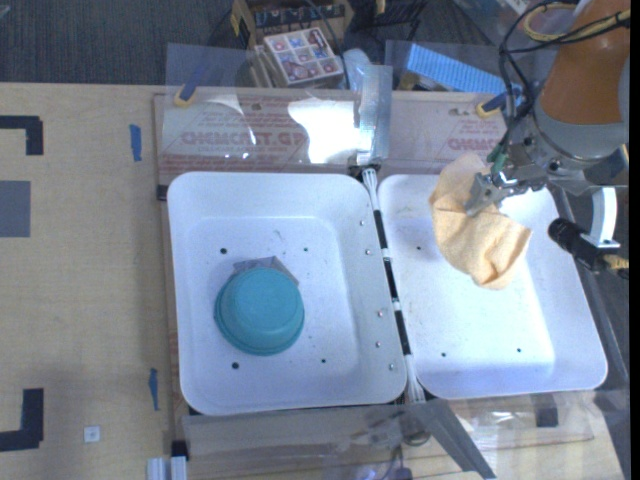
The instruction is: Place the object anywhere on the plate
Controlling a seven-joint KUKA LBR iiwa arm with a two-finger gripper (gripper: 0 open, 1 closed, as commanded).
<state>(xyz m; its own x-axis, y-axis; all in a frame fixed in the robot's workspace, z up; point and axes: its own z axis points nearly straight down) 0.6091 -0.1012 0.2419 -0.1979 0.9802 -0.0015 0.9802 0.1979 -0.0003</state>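
On the far left the wooden bench top (70,298) carries black corner marks and short strips of blue tape. The left bin (200,208) holds a teal plate (260,311), round and dome-like, which sits toward the bin's near left on a scrap of grey material. A row of small fasteners runs down the seam where the two bins meet. Behind the bins lie a clear plastic sheet, a game box (297,52) and a blue ridged block (450,71). In the right bin (500,358), a yellow cloth (485,238) hangs crumpled over the far part, well apart from the plate. The gripper (487,190) pinches the cloth's upper edge, its fingers closed on the fabric, and the cloth droops beneath them.
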